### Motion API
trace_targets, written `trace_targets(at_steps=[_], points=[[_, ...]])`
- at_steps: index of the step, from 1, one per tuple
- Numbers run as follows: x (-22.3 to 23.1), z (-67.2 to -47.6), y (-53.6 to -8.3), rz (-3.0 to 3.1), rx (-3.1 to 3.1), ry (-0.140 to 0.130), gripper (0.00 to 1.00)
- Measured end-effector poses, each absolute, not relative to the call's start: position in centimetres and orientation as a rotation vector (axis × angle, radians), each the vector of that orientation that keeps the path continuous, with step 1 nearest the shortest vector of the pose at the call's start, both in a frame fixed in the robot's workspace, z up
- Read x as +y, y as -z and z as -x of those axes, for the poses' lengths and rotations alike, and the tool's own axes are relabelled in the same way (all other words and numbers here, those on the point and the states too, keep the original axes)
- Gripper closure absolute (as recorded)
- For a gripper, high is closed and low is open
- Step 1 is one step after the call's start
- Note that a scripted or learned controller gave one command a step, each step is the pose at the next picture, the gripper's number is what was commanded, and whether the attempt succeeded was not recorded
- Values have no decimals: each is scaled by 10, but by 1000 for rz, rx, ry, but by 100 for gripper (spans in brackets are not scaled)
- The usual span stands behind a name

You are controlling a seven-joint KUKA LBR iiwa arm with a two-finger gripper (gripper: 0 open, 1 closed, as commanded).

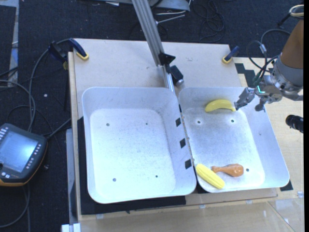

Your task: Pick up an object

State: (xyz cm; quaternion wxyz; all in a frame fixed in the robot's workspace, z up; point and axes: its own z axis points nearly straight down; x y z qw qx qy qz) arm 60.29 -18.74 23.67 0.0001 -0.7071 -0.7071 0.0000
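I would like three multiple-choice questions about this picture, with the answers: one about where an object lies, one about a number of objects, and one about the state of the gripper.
1. Where does the banana lie?
A. At the far end of the right bin
B. In the left bin
C. On the bench outside both bins

2. How many objects lie in the right bin?
A. One
B. Three
C. Five

3. What is the gripper doing?
A. Holding the corn cob
B. Holding the chicken drumstick
C. Holding nothing, with its fingers spread beside the banana

Answers:
1. A, the banana is near the right bin's far wall.
2. B, banana, corn cob and drumstick.
3. C, nothing is seen between the fingers; corn and drumstick lie at the near end.
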Motion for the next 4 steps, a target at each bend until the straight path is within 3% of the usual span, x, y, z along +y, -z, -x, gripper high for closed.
trace_targets(at_steps=[1, 4], points=[[-187, -603, -237, 2221, -2222, 0, 0], [-184, -588, -93, 2219, -2219, -3, 0]])
